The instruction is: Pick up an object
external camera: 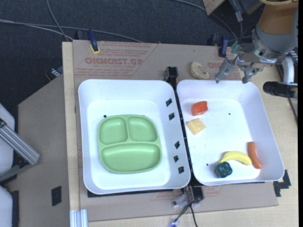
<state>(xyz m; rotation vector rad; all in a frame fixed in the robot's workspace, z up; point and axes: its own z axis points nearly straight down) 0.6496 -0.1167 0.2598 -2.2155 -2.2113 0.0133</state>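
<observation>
The grey arm with its orange band reaches in at the upper right, and its two-finger hand [233, 74] hangs above the far rim of the right-hand shallow white bin [265, 126], its two thin metal fingers [222, 74] spread apart with nothing between them. Inside that right bin lie five small things: an orange-red block-shaped toy [199, 108] near the far left corner, a pale yellow wedge like a piece of cheese [196, 126] just in front of it, a yellow toy banana [237, 158] toward the near edge, a dark green rounded lump [223, 169] touching the banana's left end, and an orange sausage-shaped toy [254, 154] just right of the banana, lying along the bin's right wall. All of these lie well apart from the hand. The left-hand shallow white bin [90, 126] holds a light green plastic plate with three compartments [129, 143], lying flat near its middle. A row of small black clips [174, 131] runs down the seam where the two bins meet. On the cardboard-covered surface [118, 60] behind the right bin, just left of the hand, rests a beige curved object [200, 70] whose nature cannot be made out.
</observation>
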